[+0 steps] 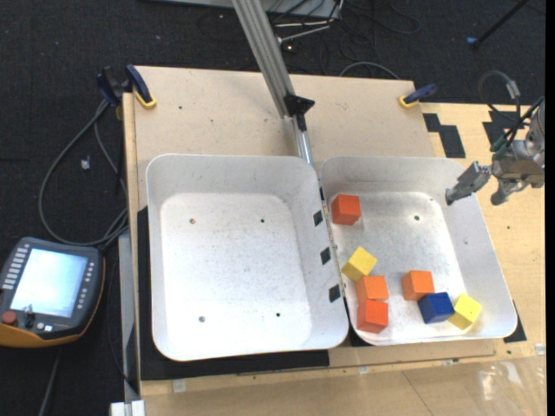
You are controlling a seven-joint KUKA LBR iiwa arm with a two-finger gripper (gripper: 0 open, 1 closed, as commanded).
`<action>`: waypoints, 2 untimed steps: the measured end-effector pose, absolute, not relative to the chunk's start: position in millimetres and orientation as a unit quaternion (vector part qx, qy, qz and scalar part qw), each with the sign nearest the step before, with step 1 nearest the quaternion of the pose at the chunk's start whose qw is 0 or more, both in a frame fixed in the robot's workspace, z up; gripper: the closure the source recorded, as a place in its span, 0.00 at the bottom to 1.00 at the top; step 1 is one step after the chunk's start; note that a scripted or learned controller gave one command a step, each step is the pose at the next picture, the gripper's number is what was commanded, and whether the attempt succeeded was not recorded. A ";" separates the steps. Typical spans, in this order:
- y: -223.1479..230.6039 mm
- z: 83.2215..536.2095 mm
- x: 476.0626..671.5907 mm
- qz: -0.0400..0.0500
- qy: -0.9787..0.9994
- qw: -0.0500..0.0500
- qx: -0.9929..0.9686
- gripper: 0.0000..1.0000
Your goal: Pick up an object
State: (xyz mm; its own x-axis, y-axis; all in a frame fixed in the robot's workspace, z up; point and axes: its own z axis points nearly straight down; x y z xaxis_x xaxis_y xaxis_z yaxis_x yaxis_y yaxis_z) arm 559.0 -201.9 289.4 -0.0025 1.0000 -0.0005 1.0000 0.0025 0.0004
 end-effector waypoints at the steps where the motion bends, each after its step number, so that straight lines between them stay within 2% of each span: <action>1: -201.6 299.6 559.7 0.000 0.709 0.001 0.705 1.00; 2: -223.9 259.8 619.2 -0.001 0.708 0.001 0.706 1.00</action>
State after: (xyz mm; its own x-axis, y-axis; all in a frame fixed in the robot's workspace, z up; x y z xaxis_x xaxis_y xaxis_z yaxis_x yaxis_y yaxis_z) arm 619.2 -223.9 259.8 -0.0036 1.0000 -0.0027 1.0000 0.0036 0.0010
